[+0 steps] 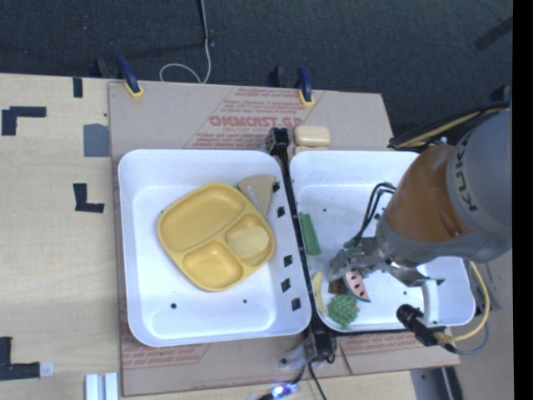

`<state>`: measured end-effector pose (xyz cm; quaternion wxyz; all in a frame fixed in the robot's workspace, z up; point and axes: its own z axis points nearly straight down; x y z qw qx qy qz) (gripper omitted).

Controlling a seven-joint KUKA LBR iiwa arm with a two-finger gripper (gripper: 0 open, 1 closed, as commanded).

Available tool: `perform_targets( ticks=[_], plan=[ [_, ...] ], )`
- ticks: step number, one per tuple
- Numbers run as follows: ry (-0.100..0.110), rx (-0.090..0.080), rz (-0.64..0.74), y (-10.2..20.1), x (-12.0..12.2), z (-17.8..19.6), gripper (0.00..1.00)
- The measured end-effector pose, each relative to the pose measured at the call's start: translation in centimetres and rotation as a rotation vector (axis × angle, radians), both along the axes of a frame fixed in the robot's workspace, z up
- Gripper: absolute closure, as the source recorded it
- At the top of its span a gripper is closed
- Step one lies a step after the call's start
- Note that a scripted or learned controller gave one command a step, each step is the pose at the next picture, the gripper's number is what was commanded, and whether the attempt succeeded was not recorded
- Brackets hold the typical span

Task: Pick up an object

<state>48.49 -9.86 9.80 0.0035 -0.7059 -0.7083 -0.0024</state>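
Lying beneath the gripper [354,275], a red watermelon slice [358,286] with dark seeds runs upper-left to lower-right; the pincer's state cannot be told.

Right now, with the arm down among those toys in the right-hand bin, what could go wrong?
1. The gripper sits over a crowded corner: a red watermelon-slice toy, a green bumpy ball and a yellow curved piece lie close together, so it might catch two or nudge them apart.
2. They lie near the white bin's front wall, which could block the gripper.
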Motion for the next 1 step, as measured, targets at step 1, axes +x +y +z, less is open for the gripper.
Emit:
perform_targets(
  ticks=[1],
  plan=[
    [-0.011,-0.006,0.007,7.41,4.69,9.16,1.0]
  ],
)
